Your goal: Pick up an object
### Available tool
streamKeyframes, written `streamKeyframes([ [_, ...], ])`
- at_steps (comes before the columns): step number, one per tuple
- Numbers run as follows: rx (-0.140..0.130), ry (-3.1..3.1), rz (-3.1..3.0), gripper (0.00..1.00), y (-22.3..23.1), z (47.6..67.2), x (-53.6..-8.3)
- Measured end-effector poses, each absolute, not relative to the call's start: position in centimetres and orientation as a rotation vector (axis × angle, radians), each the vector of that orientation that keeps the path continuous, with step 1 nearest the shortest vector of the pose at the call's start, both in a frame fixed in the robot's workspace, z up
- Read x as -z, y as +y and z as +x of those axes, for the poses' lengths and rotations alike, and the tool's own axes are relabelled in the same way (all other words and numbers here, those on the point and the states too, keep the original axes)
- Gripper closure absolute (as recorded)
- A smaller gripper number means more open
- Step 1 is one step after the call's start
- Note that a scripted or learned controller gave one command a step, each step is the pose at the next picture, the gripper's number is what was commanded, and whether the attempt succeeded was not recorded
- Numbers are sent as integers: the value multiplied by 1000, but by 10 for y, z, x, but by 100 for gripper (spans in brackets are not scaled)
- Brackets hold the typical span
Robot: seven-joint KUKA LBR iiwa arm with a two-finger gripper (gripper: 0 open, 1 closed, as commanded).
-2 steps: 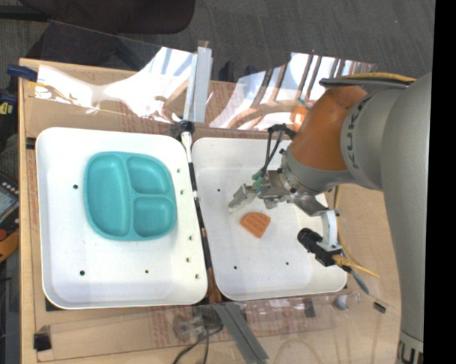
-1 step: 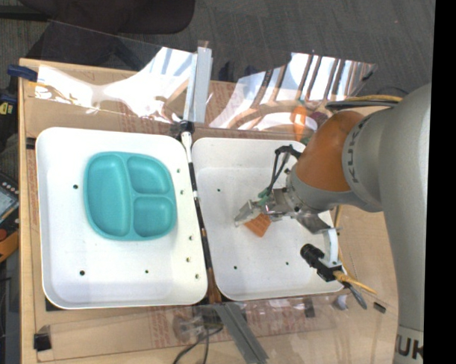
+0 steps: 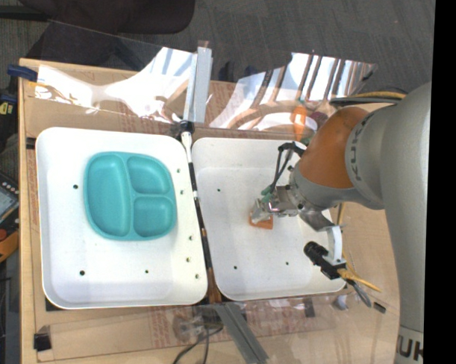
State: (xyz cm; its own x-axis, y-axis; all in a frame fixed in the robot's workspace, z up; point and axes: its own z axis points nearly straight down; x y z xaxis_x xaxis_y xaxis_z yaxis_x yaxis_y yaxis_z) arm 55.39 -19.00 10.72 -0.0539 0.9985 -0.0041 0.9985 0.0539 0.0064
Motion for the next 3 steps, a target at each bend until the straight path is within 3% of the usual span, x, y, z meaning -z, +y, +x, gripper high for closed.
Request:
streamKeyframes([
  [1,-3,2275,2155,0,-190,554,-107],
  [2,2,2283,2151,100,-190,554,-117],
  [3,1,2283,2150,0,-190,554,-117],
])
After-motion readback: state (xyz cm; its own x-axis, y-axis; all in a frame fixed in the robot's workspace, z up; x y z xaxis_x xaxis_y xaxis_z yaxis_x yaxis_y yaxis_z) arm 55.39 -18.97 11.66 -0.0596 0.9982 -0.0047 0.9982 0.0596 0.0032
